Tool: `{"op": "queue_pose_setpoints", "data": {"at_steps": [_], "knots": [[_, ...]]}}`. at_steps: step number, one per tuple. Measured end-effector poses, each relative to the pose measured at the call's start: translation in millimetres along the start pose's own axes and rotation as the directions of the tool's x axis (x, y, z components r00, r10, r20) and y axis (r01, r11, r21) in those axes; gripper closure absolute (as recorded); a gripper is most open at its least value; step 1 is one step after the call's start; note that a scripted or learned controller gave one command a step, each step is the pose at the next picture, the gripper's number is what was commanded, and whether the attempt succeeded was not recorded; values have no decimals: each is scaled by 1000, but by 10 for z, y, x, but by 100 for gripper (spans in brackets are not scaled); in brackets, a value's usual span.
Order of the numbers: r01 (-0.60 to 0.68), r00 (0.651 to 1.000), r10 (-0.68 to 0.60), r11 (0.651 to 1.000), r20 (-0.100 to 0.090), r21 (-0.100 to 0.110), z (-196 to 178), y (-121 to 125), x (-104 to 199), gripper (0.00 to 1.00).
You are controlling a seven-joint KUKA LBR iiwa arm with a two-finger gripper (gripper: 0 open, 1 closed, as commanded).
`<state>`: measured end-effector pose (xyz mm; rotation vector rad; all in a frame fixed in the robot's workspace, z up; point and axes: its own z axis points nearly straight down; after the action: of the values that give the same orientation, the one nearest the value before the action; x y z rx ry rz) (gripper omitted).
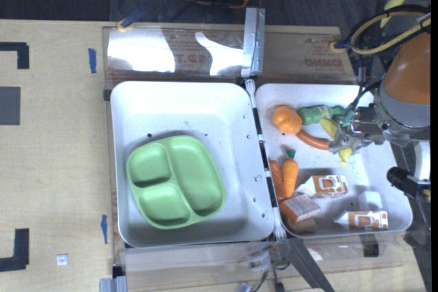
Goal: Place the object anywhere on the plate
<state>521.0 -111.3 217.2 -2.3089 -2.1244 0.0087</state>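
Over the right bin (400, 212), toward its far side, the claw (348, 137) sits low among a cluster of toy food. Whether it is spread or pressed together cannot be told; the view is too cluttered there. Something yellow (330, 126) lies right at the claw, touching or nearly so, with a green piece (313, 113) and an orange fruit (287, 119) just beyond it to the view's left and a red-orange strip (313, 141) just beside. No object is seen gripped.

The plate (175, 180), green with three compartments, lies in the left bin (137, 102), well apart from the claw, down and to the view's left, across the divider between bins. Judgement: the carry must run leftward over that divider.
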Motion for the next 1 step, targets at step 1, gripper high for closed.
{"op": "queue_pose_setpoints", "data": {"at_steps": [1], "knots": [[249, 969, -249, 969, 0, -1, -211, -188, 1180, 100]]}}
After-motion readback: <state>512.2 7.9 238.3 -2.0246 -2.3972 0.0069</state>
